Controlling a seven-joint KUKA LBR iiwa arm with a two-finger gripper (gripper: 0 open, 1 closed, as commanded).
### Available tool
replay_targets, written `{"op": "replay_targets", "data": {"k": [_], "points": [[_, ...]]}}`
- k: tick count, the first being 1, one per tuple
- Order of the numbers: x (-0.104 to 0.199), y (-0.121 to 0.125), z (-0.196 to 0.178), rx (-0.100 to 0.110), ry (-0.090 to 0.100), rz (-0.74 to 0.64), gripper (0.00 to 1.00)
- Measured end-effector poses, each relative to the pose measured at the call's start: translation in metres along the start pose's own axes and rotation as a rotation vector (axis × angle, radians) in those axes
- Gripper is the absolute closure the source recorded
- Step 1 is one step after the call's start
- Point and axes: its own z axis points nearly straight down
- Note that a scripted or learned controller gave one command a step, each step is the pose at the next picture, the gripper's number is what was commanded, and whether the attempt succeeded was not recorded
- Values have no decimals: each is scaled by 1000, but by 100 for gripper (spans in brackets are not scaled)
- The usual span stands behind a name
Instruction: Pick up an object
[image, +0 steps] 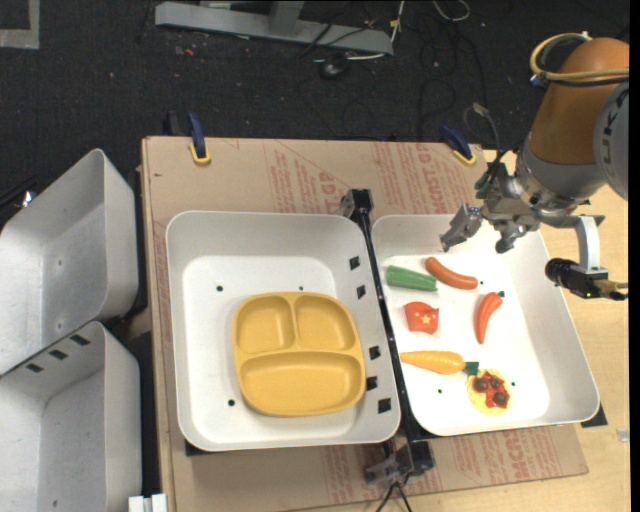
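Tool: we see the tool (490, 232) hanging over the far edge of the right bin (575, 385), its two fingers spread wide with nothing between them.
Arm: the grey arm (575, 110) with its orange band comes in from 2 o'clock.
Nearest thing: the sausage (451, 272) lies just toward 7 o'clock from the tool, apart from it; we judge it the likeliest pick.
Long axis: the sausage runs roughly 10 to 4 o'clock, so we judge the fingers should close across that line.
Other pieces: a green vegetable piece (411, 278) sits just at 9 o'clock of the sausage; a red chili (486, 315) lies at 6 o'clock of the tool, nearly upright in the view.
Further out: a red strawberry-like piece (423, 318), a carrot (436, 361) and a yellow disc with red topping (490, 391) lie toward the near side of the bin.
Left bin: the left bin (190, 300) holds a yellow divided plate (298, 352), well apart from the tool.
Surface: both bins rest on a brown board (260, 170) on the desk.
Room: dark floor with cables beyond, and white trays (60, 240) at 9 o'clock.
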Motion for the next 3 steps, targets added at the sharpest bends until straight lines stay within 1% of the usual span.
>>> {"op": "replay_targets", "data": {"k": [1,2,3], "points": [[0,3,-9,-14,-2,-2,0],[-4,4,35,-11,-2,-1,0],[-6,10,97,-9,-1,-1,0]]}}
